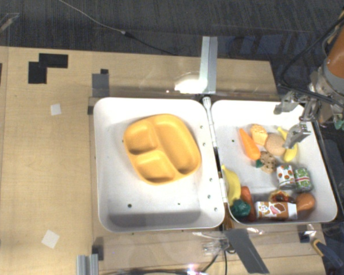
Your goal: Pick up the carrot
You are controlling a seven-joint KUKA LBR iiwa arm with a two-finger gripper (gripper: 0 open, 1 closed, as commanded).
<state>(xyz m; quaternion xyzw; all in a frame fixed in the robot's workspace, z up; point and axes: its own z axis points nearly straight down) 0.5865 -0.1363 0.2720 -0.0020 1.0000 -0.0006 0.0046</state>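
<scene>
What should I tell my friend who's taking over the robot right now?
Hand: over the right bin's far right side, above the toy food; nothing seen held in it.
Carrot: lying in the right bin's upper left part, beside a small bun, apart from the hand.
Yellow tray: sitting in the left bin.
Done: nothing yet.
Left: move the hand over to the carrot, grab it, lift it.
</scene>
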